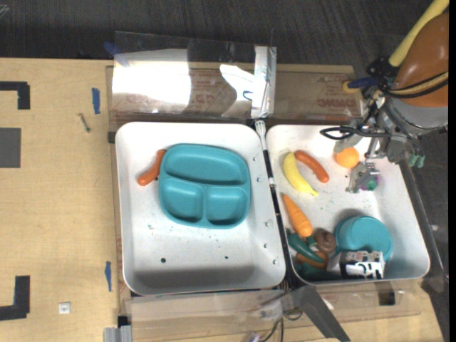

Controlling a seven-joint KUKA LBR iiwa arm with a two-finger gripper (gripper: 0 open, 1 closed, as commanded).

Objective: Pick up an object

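**A:** Where does the gripper (365, 179) stand, and how are the jaws?

**B:** It hangs over the far right part of the right bin (417, 212), pointing down. The fingers are small and blurred from this height, so I cannot tell whether they are spread or pressed together, and I see nothing clearly between them.

**A:** What lies closest to it?

**B:** A small orange ball (347, 157), just to the upper left of the jaws, near but not between them. There is a bit of purple and green right at the fingertips, too small to name.

**A:** And further out?

**B:** Left of the jaws, past the ball, a red sausage (312, 166) lies at a slant, and just beyond it a yellow banana (298, 174). Below and left of the jaws is a carrot (298, 216). Straight below them, toward the near wall, sits a teal cup (363, 235), with a black-and-white item (363, 266) touching its near side. Left of the cup is a small brown piece (325, 241) on top of some dark green things (308, 254).

**A:** Anything in the other bin?

**B:** Well apart from the jaws, far to their left, the left bin (135, 234) holds a teal divided plate (204, 184), with a second sausage (150, 169) touching its upper-left rim.
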